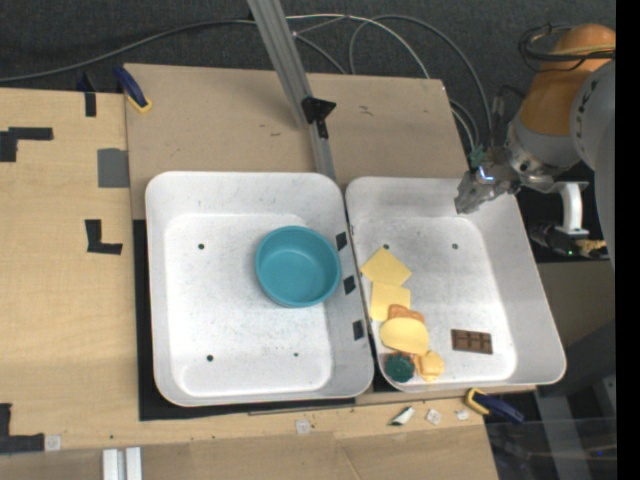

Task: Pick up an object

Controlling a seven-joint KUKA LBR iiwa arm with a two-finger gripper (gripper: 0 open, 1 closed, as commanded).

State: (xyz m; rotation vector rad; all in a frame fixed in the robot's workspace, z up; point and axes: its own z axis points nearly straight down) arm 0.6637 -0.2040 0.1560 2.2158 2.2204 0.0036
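Claw (472, 200) hangs over right bin's (520, 268) far edge; grip state unclear, no legible writing.

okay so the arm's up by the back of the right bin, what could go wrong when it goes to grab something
1. The yellow pieces and the orange piece lie packed against the right bin's left wall, so the gripper may hit that wall or nudge a neighbour.
2. The brown bar lies flat and thin, so a grasp may slip off it.
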